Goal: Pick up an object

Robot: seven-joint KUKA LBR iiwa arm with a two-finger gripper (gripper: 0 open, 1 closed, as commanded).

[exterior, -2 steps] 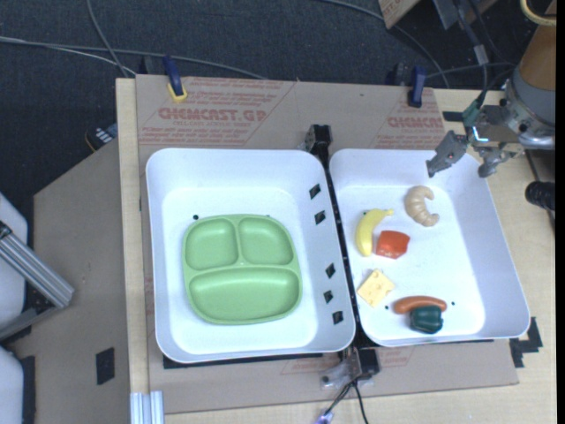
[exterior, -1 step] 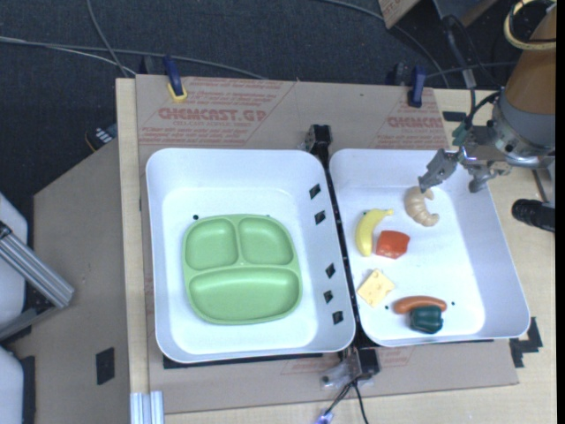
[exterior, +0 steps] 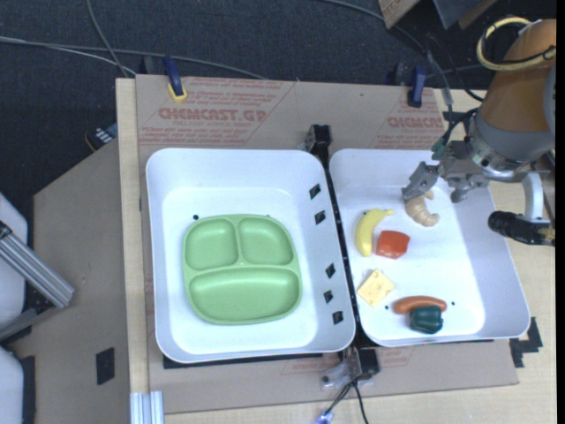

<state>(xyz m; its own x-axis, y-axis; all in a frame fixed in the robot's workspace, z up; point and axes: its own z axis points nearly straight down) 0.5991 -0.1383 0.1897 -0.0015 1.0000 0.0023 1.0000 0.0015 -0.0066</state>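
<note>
The right bin (exterior: pixel 494 272) holds several toy foods. A beige, croissant-like piece (exterior: pixel 424 212) lies near its back middle. A yellow banana (exterior: pixel 369 229) and a red block (exterior: pixel 393 244) sit to its left. Nearer the front are a yellow cheese wedge (exterior: pixel 376 287), an orange carrot-like piece (exterior: pixel 418 304) and a dark green piece (exterior: pixel 425 320). My gripper (exterior: pixel 437 190) hangs just above and behind the beige piece, open, its two grey fingers (exterior: pixel 417 182) spread wide with nothing between them.
The left bin (exterior: pixel 168 237) holds a green divided plate (exterior: pixel 241 268). A black divider with clips (exterior: pixel 325 228) runs between the bins. The arm's grey and orange body (exterior: pixel 521 104) stands over the right bin's back right corner.
</note>
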